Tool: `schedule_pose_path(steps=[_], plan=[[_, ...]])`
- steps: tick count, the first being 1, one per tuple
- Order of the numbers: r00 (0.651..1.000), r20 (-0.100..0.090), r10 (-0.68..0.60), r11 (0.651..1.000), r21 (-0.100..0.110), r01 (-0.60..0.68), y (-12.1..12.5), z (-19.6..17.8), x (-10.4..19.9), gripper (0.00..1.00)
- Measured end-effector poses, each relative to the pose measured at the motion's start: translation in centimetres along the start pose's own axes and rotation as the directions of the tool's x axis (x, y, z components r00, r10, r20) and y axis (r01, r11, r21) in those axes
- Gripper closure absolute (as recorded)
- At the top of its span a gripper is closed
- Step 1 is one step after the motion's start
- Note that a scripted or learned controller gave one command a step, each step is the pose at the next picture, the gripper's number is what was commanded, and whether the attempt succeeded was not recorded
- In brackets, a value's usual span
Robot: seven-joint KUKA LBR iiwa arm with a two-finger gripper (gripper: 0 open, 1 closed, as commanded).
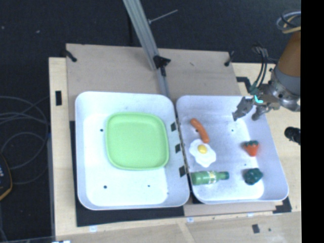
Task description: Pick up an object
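Robotics laboratory test cell. Indicators: 2 shallow white plastic bins (pixel 91 135) fixed side by side on a pale wooden bench (pixel 202 67), a grey metal mounting pole (pixel 142 24), loose black cables (pixel 23 130) over dark flooring.

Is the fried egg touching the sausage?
Apart. The camera view shows a strip of white bin floor between the sausage's lower end and the fried egg.

Count: 2 white bins, left bin (pixel 91 135) and right bin (pixel 223 110). Left bin: 1 green plate (pixel 136 140). Right bin: 5 items, namely 1 sausage (pixel 200 129), 1 fried egg (pixel 202 153), 1 green bottle (pixel 209 177), 1 strawberry (pixel 251 148), 1 dark green lump (pixel 252 176), lower right. Total 6 loose items.
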State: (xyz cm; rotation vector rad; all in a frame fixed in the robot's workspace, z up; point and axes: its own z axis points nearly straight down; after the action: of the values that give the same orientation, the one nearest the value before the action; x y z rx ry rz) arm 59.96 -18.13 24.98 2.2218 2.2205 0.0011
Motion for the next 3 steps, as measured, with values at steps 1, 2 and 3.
schedule_pose_path(steps=[1, 2, 3], plan=[[1.000, 0.000, 0.000, 1.000, 0.000, 0.000, 0.0, 0.0, 0.0, 0.00], [1.000, 0.000, 0.001, 1.000, 0.005, -0.001, 0.1, 6.1, -0.5, 0.00], [1.000, 0.000, 0.000, 1.000, 0.005, 0.000, -0.1, 12.4, -0.7, 0.00]])
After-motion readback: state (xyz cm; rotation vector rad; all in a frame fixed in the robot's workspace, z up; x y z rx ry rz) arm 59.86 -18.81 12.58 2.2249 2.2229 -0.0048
